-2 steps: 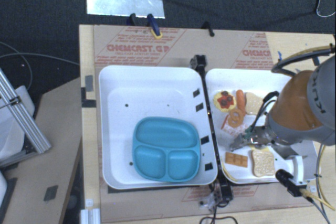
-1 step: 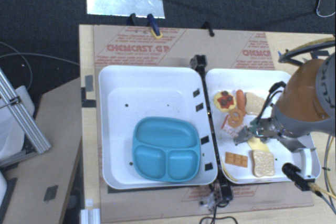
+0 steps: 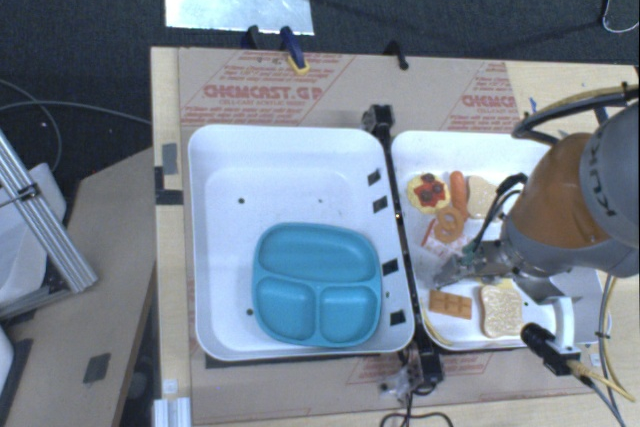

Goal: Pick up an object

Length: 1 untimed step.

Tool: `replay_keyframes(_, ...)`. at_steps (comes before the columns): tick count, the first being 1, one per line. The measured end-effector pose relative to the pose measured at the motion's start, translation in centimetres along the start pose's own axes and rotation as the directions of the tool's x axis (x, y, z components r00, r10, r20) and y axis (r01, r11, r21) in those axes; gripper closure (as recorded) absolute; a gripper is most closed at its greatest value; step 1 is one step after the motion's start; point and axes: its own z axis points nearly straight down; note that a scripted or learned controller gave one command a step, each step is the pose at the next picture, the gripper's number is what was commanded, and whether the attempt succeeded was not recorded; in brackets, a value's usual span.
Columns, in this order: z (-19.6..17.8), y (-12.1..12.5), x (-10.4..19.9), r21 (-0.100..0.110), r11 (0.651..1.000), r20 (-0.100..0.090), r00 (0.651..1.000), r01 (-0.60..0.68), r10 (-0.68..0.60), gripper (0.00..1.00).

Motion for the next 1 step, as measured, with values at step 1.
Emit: replay_keyframes(1,-1.25,0.06,0.01,-0.003,1.0,0.001,1.0,0.001,-0.001,0.0)
